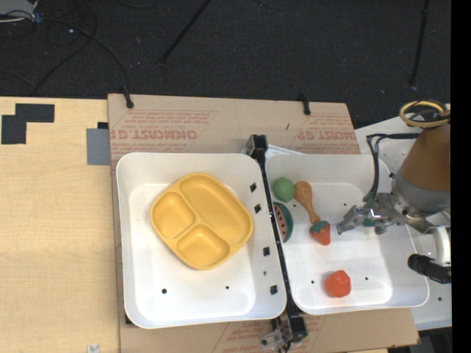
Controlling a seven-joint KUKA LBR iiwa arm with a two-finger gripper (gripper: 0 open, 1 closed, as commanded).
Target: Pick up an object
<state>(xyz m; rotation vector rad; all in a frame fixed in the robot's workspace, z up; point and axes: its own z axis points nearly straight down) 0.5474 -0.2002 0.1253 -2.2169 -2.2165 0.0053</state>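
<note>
My arm: I reach in from the right, grey body with the orange band, over the right rim of the right bin (383, 300).
My gripper (352, 222): it sits over the right half of the right bin, pointing left, a little way right of the strawberry; whether it is apart or together I cannot tell, since the metal parts blur into one another.
Held: I see nothing between its tips.
Strawberry (320, 232): small, red with a green cap, near the middle of the right bin, just beside the lower end of the drumstick.
Drumstick (307, 198): orange-brown, lying at a slant, its fat end beside the green ball.
Green ball (283, 189): in the far left part of the right bin.
Watermelon slice (283, 221): against the left wall of the right bin, partly behind the divider.
Red tomato (338, 284): alone in the near part of the right bin, well apart from my gripper.
Left bin (140, 293): it holds a yellow divided plate (201, 220), three compartments, set at a tilt.
</note>
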